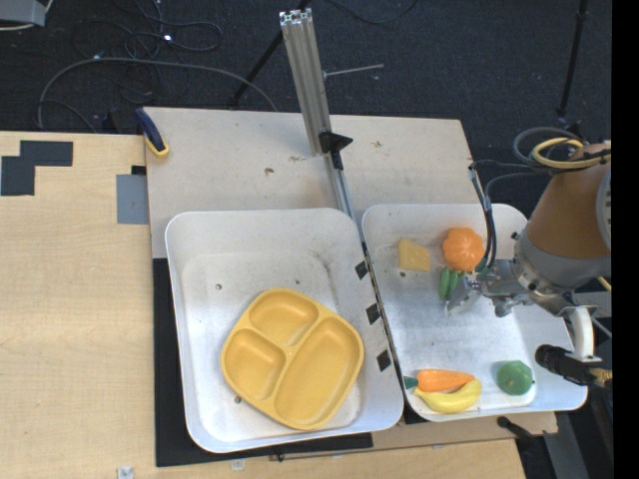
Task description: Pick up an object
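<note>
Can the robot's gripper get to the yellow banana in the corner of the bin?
Probably yes. The banana lies at the right bin's front edge with open floor above it, though a carrot rests against it. The gripper sits further back.

white bins [200, 267] hold a yellow divided tray [292, 356], an orange ball [462, 248], a pale yellow wedge [414, 255], a dark green piece [448, 283], an orange carrot [442, 379], a yellow banana [449, 399], and a green lime [514, 377].
</note>
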Controlling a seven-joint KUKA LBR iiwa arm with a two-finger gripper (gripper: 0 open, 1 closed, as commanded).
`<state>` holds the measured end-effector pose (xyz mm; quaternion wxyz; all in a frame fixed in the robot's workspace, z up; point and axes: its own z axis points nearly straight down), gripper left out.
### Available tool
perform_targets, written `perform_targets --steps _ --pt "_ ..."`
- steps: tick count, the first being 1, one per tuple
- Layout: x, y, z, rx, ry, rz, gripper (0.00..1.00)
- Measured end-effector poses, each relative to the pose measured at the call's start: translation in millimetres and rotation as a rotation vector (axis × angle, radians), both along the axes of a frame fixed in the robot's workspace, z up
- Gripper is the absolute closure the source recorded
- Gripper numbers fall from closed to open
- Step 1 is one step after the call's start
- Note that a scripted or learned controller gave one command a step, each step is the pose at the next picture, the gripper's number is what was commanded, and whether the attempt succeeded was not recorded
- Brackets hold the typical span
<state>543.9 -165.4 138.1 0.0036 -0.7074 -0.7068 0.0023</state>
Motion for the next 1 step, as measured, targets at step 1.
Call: perform_targets --steps 1 --pt "1.2 -1.0 -36.0 -0.003 -0.01 0.001 0.0"
